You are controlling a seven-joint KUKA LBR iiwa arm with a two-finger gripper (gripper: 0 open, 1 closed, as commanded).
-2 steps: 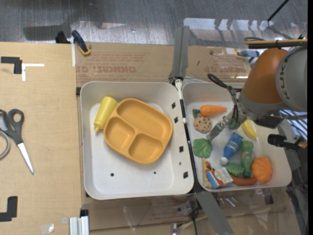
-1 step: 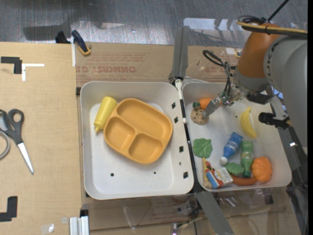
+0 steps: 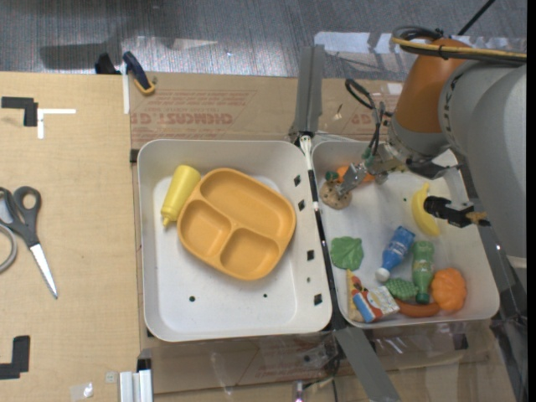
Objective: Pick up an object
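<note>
My gripper (image 3: 355, 177) hangs low over the far left corner of the right bin (image 3: 486, 262). It is just above and to the right of a brown round cookie-like piece (image 3: 335, 196), with a small orange item (image 3: 332, 174) beside it. Whether it touches either one I cannot tell. Further along the same bin lie a green leaf (image 3: 347, 252), a blue bottle (image 3: 397, 249), a green bottle (image 3: 422, 266), an orange pumpkin (image 3: 450, 289), a yellow fruit (image 3: 424, 208) and a snack packet (image 3: 369, 302).
The left bin (image 3: 218, 312) holds an orange divided plate (image 3: 237, 222) and a yellow bottle (image 3: 178, 193). Scissors (image 3: 29, 233) lie on the wooden board at the left. The arm's orange band (image 3: 427, 82) rises above the right bin's far edge.
</note>
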